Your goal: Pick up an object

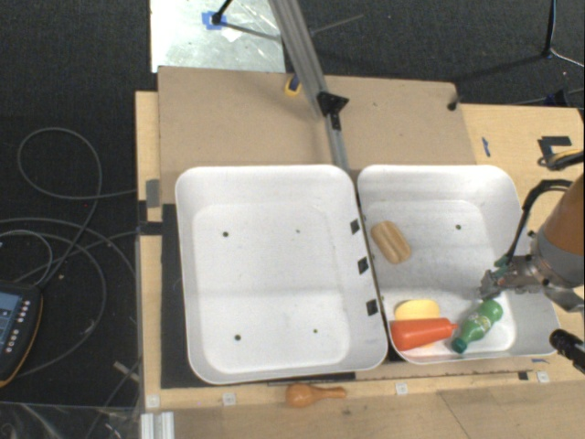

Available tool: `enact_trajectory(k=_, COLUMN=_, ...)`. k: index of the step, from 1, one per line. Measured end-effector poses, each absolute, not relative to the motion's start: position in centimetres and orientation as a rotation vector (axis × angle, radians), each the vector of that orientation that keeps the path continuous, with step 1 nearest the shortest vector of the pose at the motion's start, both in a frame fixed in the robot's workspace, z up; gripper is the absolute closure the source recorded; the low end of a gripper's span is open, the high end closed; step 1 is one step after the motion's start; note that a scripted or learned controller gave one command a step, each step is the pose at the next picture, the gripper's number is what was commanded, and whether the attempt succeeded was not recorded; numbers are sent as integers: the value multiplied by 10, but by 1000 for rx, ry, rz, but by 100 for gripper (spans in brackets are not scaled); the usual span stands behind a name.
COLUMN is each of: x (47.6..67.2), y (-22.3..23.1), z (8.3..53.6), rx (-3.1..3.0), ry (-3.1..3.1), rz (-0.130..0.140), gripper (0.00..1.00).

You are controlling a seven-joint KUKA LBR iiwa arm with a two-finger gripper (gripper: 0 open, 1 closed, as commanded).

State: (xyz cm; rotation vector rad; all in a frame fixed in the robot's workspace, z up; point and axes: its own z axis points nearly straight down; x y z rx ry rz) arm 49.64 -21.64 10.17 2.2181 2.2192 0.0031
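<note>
The arm point(559, 236) reached in from the right, its gripper point(501, 280) low over the right bin point(430, 190), just above the green bottle point(477, 325); whether it was released or clenched could not be told. The bottle lay tilted near the bin's front edge, touching the carrot point(421, 333), with a yellow piece point(416, 310) just behind. A bread roll point(390, 241) sat near the left wall. A small orange gourd point(314, 393) lay on the worktop point(228, 117), before the left bin point(274, 273).

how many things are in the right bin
4: a tan bread roll by the left wall, and along the front a yellow piece, an orange carrot and a green bottle.
</note>
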Motion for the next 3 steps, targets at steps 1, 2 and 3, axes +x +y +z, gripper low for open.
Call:
enact_trajectory(k=1, x=500, y=-218, z=145, rx=2213, ry=2222, rz=4, gripper=100)
enact_trajectory(k=2, x=499, y=-216, z=189, rx=2211, ry=2223, rz=4, gripper=100)
enact_trajectory(k=3, x=493, y=-214, z=250, rx=2209, ry=2221, rz=5, gripper=100)
